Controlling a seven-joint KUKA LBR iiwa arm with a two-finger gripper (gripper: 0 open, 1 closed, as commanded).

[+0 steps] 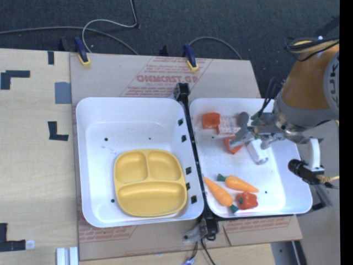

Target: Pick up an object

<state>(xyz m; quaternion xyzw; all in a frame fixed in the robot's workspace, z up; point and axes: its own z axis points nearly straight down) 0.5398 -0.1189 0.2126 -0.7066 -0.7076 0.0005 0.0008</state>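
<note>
Tool [249, 143] hangs low over the right bin [287, 203], right of frame centre, its grey fingers spread apart and angled down-left. One finger tip lies against a small red piece [231, 146]; whether that piece is actually pinched is hard to judge from this angle, and it seems merely touched. Up-left of the tool sits an orange block [210, 120] beside a pale packet [226, 127]. Lower in the same bin lie two toy carrots [229, 187] and a red pepper [246, 201]. In the left bin [88, 148], lower centre of the frame, rests a yellow divided plate [150, 182]. Both bins stand on the cardboard-covered tabletop [160, 76].
</note>
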